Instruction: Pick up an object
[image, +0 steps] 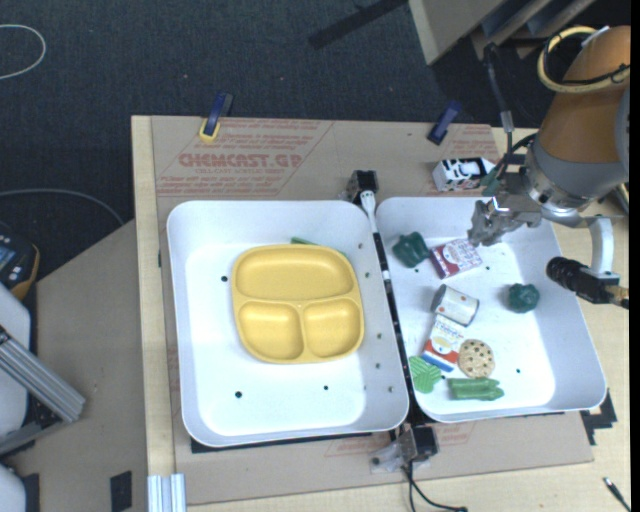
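The red-and-white packet (457, 257) lies flat near the back of the right bin (560, 370), tilted, with a red border around a pale panel; its print is too small to read. The pincer (486, 228) hangs just above the packet's upper right corner, and whether it is open or closed cannot be told from this angle.

Just left of the packet sits a dark green lump (409, 248). Nearer the front lies a small grey-and-white carton (455, 304), then a flat card with red and blue patches (440, 352), touching a round chocolate-chip cookie (476, 356). A light green leafy piece (426, 374) and a long green vegetable toy (474, 389) lie at the front edge. A dark green ball-like thing (521, 296) rests apart, toward the right wall.

The left bin (200, 300) holds a yellow divided tray (296, 302) with three compartments. Behind both bins, the brown board on the counter (160, 180) bears red lettering that reads about "CHEMCAST GP". A black-and-white patterned thing (462, 172) sits on the board behind the right bin.
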